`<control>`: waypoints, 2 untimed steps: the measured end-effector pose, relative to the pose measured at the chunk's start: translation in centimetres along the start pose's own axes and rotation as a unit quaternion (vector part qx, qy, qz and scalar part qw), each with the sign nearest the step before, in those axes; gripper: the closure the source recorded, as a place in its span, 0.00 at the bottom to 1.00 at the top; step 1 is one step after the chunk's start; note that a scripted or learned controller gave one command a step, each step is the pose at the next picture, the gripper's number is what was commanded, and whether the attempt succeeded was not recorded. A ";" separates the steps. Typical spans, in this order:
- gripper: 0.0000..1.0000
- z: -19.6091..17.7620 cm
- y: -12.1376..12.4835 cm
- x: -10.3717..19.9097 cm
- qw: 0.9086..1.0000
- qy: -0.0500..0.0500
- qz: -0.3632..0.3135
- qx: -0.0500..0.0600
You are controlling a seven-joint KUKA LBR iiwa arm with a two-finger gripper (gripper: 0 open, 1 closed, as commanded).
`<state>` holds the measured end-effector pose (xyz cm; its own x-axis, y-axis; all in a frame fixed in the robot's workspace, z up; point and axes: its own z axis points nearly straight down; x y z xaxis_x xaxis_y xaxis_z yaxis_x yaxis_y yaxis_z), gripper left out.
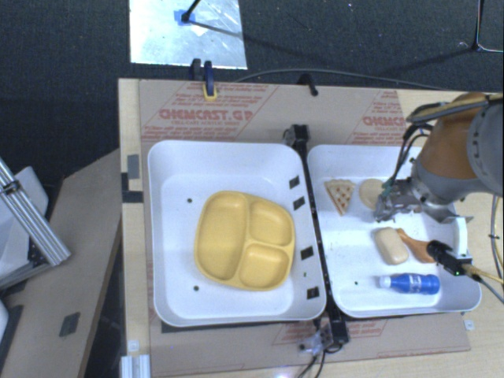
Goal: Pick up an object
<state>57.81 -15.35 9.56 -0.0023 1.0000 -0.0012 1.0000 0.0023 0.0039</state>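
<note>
The right bin (346, 290) holds a waffle-patterned wedge (340, 194), a round beige piece (371, 192), a tan bread-like block (390, 245), an orange carrot-like piece (416, 246) and a blue bottle (411, 283) lying on its side. My gripper (387, 209) hangs low in this bin, just right of the round beige piece and above the tan block. Nothing shows between its fingers. The grey and orange arm (450, 154) comes in from the right.
A yellow sectioned plate (244, 240) lies in the left bin (173, 211). Clips and a black divider (303, 203) run between the bins. A cardboard sheet (236, 109) lies under both bins, with a metal plate (187, 22) behind it.
</note>
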 end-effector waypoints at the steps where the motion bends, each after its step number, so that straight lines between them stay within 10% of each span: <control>1: 1.00 -4.8 0.8 0.6 1.000 0.000 -0.001 -0.001; 2: 1.00 -9.6 1.2 -0.3 1.000 0.000 -0.001 -0.001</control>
<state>58.95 -15.59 19.19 -0.0035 1.0000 -0.0019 1.0000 0.0035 0.0067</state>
